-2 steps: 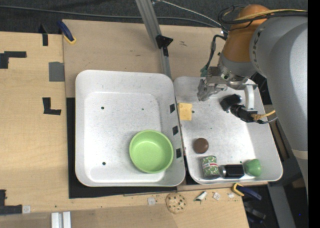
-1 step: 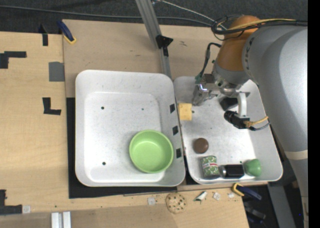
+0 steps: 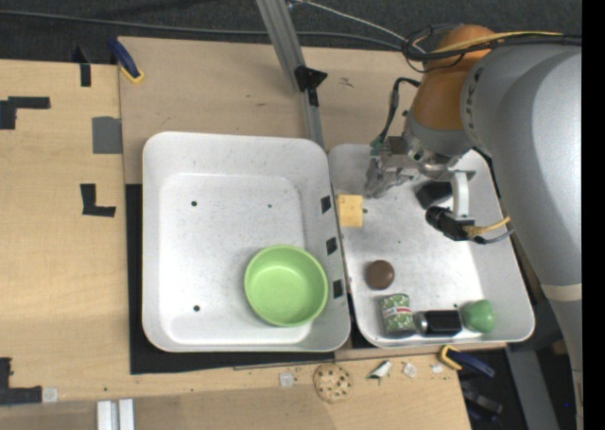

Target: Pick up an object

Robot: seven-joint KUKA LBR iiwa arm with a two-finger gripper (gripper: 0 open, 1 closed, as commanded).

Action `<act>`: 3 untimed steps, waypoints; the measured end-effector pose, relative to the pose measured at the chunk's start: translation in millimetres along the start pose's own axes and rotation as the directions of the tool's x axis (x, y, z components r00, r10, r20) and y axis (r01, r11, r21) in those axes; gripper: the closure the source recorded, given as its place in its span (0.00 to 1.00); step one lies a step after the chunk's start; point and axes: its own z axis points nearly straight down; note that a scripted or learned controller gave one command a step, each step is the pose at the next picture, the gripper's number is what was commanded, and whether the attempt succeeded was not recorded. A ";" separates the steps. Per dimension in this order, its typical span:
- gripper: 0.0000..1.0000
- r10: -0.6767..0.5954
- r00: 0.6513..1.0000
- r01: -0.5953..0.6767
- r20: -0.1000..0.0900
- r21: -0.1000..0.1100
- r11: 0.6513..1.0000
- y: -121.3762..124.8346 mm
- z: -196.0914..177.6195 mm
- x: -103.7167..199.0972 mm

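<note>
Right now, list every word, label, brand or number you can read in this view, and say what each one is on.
No text can be read here.
The small green can in the right bin carries a patterned label, too small and blurred to read.
The black object beside it shows no legible marking.

No legible text, brand, number or sign found. The small green-labelled can (image 3: 396, 315) in the right bin (image 3: 473, 272), near side, carries printing too blurred to read.

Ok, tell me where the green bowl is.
The green bowl sits in the left bin, at its near right corner, across the divide from the brown ball.
</note>
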 end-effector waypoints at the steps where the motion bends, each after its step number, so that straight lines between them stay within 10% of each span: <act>1: 1.00 0.001 1.000 -0.001 0.001 -0.008 1.000 5.7 -59.8 -6.8; 3: 1.00 0.001 1.000 -0.001 0.001 -0.001 1.000 -2.3 -101.4 -6.7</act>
